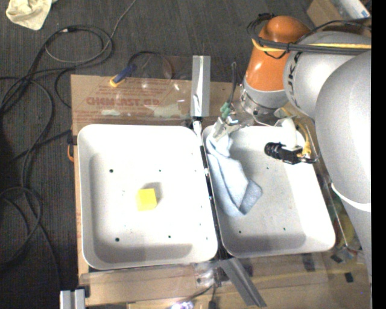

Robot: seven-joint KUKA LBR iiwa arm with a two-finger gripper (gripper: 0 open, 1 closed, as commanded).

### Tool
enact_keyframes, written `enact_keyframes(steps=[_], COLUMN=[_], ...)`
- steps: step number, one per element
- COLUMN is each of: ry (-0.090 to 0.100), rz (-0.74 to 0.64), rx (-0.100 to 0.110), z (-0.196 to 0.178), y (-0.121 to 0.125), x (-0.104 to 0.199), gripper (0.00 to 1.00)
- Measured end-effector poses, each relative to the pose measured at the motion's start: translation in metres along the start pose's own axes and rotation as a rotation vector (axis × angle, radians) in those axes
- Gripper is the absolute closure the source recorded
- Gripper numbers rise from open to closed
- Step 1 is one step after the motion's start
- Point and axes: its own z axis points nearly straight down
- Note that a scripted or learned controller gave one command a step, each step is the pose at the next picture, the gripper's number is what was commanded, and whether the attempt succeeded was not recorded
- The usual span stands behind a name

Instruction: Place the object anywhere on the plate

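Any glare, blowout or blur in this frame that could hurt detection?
Camera view: the arm's grey shell is blown out to near white; glare streaks on the clear sheet over the cardboard; both white bins are bright with faint rim shading; the yellow block stands out sharply, its edges slightly soft; the pale cloth has low contrast against the right bin.

Dark grey ribbed carpet floor (157, 30). Black cables (36, 96) loop across it at left and top. Crumpled pale cloth (29, 12) in top-left corner. Brown cardboard sheet (129, 99) with red print lies behind the bins, clear plastic film over part of it. Light wooden bench edge (145, 282) along the bottom. Lighting even, soft shadows.
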Motion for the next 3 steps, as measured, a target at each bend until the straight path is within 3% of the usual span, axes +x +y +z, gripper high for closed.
enact_keyframes(steps=[1, 2, 3], ry=[0.0, -0.001, 0.0], rz=[0.177, 0.252, 0.42], rx=[0.002, 0.003, 0.004], z=[-0.064, -0.091, -0.071], y=[-0.05, -0.039, -0.105], x=[0.053, 0.089, 0.107], gripper=[1.0, 1.0, 1.0])
